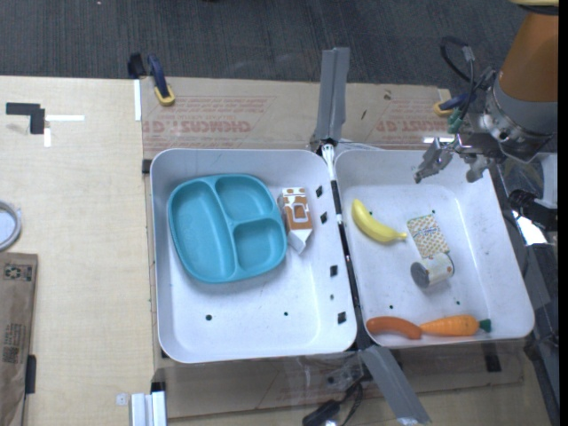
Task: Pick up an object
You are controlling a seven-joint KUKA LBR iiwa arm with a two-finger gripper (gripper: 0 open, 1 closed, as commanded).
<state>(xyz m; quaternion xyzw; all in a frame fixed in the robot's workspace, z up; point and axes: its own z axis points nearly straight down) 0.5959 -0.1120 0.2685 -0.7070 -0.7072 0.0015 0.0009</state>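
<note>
The right bin (497,229) holds a yellow banana (376,224), a small patterned packet (427,233), a grey can (431,271) lying on its side, and an orange carrot (433,327) along the front wall. My gripper (453,161) hangs above the bin's back right corner, open, with nothing between its fingers. It is well above and behind the packet and the can. In the left bin (177,318) lie a blue divided plate (228,227) and a small orange and white box (296,214).
A grey divider post (333,91) rises behind where the two bins meet. Cables (461,78) and the arm's orange band (535,47) stand at the back right. A blue clamp (160,80) sits on the cardboard behind the left bin.
</note>
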